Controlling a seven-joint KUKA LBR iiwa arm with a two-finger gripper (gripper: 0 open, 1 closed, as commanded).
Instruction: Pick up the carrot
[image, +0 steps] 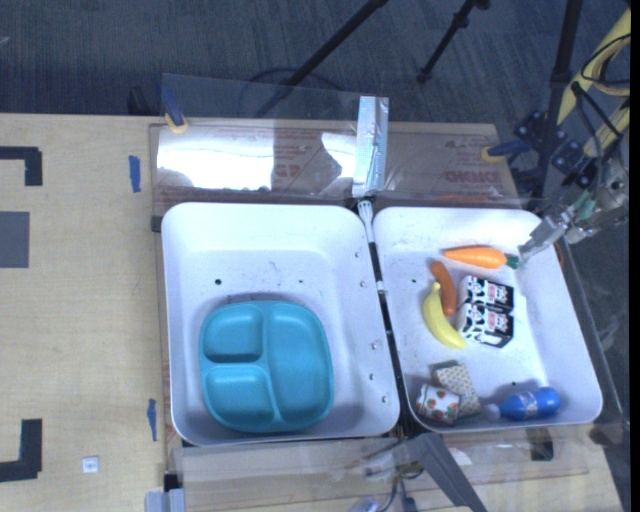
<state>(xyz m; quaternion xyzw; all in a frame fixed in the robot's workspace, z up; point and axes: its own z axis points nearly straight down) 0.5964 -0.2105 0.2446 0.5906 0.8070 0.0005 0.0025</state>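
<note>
Fingers sit right at the carrot's leafy end, and I honestly can't tell if they're apart or together. Pinching that far off-center, the carrot could easily swivel loose and roll into the sausage.

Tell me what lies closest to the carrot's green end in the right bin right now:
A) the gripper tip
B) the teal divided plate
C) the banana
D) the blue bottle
A: the gripper reaches in from the right, with its tip right at the green end of the carrot; the banana lies lower left, and the blue bottle sits at the bin's near edge.
</note>
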